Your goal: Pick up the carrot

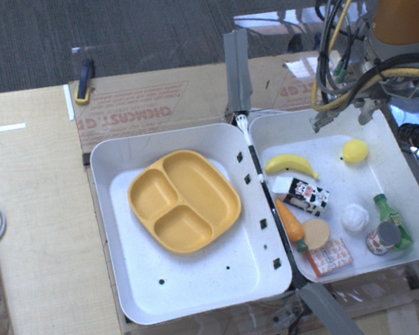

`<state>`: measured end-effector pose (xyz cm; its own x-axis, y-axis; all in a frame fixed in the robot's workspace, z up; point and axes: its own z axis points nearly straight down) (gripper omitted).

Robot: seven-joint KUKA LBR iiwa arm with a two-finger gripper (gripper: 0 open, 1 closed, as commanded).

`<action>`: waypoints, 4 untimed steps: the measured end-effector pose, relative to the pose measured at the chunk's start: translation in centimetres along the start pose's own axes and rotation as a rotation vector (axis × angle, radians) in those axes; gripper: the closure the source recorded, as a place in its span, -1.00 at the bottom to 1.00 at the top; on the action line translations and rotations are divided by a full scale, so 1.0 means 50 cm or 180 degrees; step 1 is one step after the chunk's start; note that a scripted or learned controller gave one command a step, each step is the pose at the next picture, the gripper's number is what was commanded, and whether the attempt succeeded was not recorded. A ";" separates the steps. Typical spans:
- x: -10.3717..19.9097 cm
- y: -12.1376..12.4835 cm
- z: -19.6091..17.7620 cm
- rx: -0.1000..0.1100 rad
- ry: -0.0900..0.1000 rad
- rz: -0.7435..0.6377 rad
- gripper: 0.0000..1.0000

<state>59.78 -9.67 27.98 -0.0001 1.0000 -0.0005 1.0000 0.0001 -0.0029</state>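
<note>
Carrot (290, 222) lying in the right bin (407, 171), hard against that bin's left wall beside the divider between the two bins. Orange, pointing roughly along the wall, thick end toward the near side. Little free room on the wall side of carrot; more open white floor beyond the clutter to the right of carrot.

Crowded on the other flanks: black-and-white milk carton (303, 194) just up and right of carrot, close to or touching its upper end; round tan cookie (315, 233) pressed beside carrot's lower end; red snack packet (330, 257) just below that. Banana (289, 163) above carrot, near the wall. White ball (354, 218) further right of carrot, then green bottle (389, 222) over a round can near the far right wall. Lemon (354, 151) well up and right of carrot.

Left of carrot, across the divider, left bin (135, 293) with yellow divided plate (183, 200).

Arm and cable bundle (346, 31) well above and right of carrot, over the right bin's far corner; gripper state impossible to tell.
</note>
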 end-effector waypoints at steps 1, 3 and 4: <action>-0.019 -0.085 0.031 -0.0005 -0.0003 -0.0989 -1.00; 0.076 -0.052 0.156 -0.0006 -0.0003 -0.2554 1.00; 0.175 0.011 0.177 -0.0013 -0.0008 -0.3138 1.00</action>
<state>60.29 -0.93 19.12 -0.8339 0.5519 -0.0019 0.5519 0.8339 0.0003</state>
